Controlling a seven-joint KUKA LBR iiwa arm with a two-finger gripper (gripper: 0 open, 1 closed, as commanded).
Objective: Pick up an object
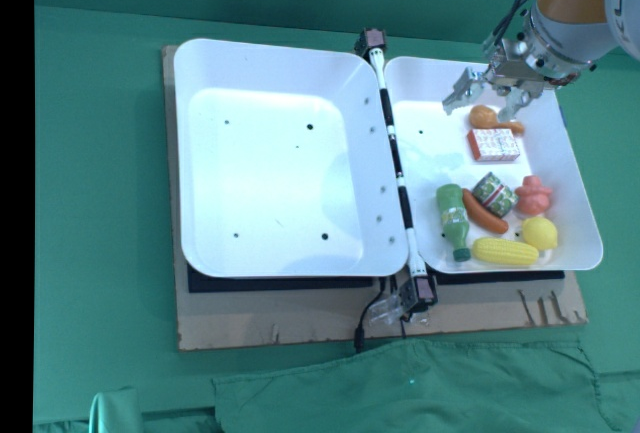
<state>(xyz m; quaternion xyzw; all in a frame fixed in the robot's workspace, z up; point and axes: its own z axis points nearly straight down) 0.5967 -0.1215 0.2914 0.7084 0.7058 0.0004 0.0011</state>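
My gripper [488,98] hangs over the far part of the right bin [428,126], its two fingers spread open with nothing between them. Just below and right of the fingertips lies an orange drumstick-shaped toy [492,118]. A red and white patterned box [493,144] lies beside it, nearer the camera. Toward the front of the bin sit a green bottle [453,218], a small green and red can [493,193], a red chilli-like piece [484,212], a pink-red toy [533,195], a yellow lemon [540,233] and a corn cob [505,251].
The left bin [275,161] is white with a few dark specks on its floor. A black and white striped divider [392,136] runs between the bins. Both bins rest on cardboard [300,326] over green cloth, with crumpled cloth at the front.
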